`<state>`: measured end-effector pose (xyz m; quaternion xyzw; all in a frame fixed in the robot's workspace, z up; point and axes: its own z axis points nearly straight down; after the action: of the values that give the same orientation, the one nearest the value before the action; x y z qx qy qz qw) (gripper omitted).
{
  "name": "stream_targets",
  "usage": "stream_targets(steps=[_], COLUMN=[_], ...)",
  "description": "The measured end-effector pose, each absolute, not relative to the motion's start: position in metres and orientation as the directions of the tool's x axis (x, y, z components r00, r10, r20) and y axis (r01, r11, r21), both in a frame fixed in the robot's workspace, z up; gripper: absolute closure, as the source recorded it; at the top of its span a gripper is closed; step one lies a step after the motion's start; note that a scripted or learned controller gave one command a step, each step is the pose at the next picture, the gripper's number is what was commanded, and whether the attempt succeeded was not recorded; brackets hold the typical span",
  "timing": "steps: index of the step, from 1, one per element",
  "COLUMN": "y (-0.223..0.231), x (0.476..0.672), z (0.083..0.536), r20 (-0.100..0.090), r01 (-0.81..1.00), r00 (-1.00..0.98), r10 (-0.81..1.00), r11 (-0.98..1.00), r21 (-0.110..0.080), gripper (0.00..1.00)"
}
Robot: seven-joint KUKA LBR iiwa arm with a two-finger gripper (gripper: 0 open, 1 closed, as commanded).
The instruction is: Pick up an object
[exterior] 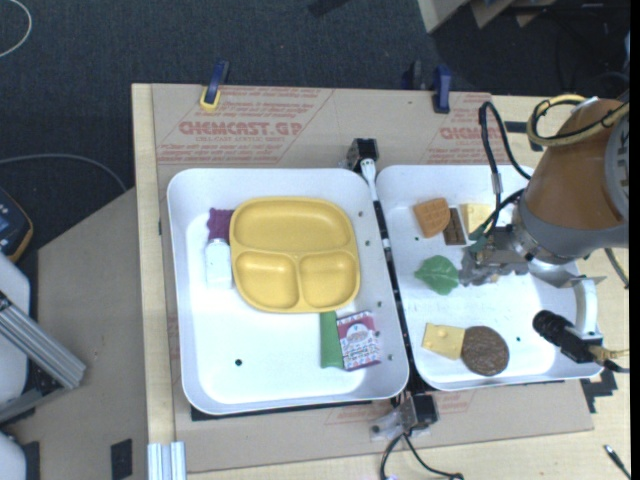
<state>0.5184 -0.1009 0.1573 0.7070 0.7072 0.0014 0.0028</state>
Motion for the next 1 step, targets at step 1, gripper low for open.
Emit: stream_targets(steps=[1], y=[-0.1007], x=[0.5226], z=[0.2006], r20=[-0.002], r01=[1.0], r00=[-0.001], r10=[1.0], r11=[0.001], r21=[0.007], gripper=[1.0])
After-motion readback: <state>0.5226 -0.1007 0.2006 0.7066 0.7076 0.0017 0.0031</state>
